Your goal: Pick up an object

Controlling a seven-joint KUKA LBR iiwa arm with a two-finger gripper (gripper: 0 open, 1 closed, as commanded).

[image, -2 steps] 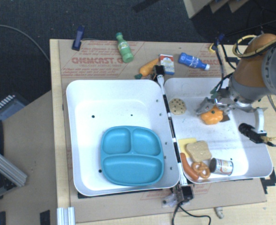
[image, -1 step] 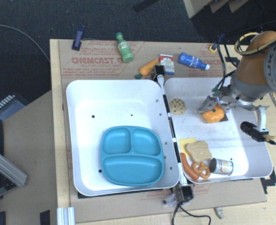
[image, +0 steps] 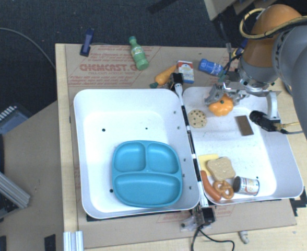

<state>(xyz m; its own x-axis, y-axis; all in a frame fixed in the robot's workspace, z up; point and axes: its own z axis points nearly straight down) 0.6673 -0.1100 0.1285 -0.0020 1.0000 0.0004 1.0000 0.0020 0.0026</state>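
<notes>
Your claw (image: 224, 92) sits low over the small orange pumpkin (image: 221, 106), grip state unclear, so the lift remains undone.

A light blue tray (image: 145, 172) is sitting in the white left bin (image: 91, 114). In the white right bin (image: 279, 161) are showing an orange pumpkin (image: 221, 106), a tan dark-speckled cookie (image: 197, 118) and a brown block (image: 243, 125). A green bottle (image: 139, 54) is lying at upper centre.
</notes>
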